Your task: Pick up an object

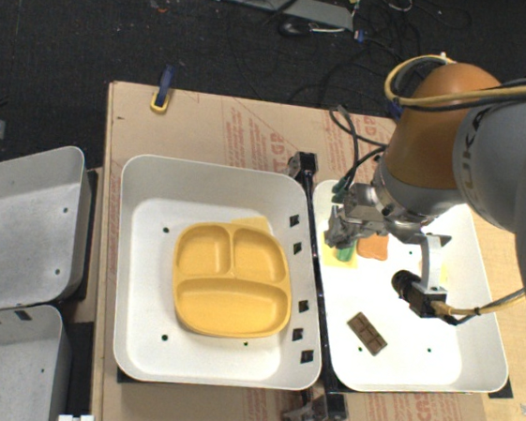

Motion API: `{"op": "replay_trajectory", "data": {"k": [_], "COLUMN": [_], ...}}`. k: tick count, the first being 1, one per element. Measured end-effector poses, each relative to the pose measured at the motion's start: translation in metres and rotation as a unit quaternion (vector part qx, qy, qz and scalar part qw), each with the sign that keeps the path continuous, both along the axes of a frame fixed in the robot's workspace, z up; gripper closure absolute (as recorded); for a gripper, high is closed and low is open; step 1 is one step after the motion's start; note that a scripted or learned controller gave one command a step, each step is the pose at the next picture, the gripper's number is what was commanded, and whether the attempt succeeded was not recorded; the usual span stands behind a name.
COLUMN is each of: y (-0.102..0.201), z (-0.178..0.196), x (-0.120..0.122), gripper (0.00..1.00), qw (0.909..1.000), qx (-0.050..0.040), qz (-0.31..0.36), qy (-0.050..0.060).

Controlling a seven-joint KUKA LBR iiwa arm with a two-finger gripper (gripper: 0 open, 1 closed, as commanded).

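Now, gripper: your gripper [347, 231] hangs low over the far left corner of the right bin [471, 370]; you cannot tell from this view whether it is parted or closed.
Nearest objects: a yellow-green piece [342, 254] and an orange piece [373, 248] sit just beside it, partly under the wrist.
Farther out: a brown bar [367, 334] lies apart, mid-bin.
Left bin [134, 266]: holds a yellow divided tray [232, 281].
Risk: you may clip the bin wall, or nudge both crowded pieces and grasp neither.
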State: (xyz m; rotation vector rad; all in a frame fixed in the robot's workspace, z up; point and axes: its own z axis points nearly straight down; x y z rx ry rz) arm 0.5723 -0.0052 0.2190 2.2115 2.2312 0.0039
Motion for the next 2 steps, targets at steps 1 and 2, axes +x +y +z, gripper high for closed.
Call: {"op": "replay_trajectory", "data": {"k": [1,2], "y": [0.044,0.102], "z": [0.0,-0.006], "x": [0.015,0.025], "gripper": [1.0,1.0], "qw": [1.0,1.0], "qx": [-0.0003,0.0002], "qz": [-0.001,0.0], "qy": [0.0,0.0]}}
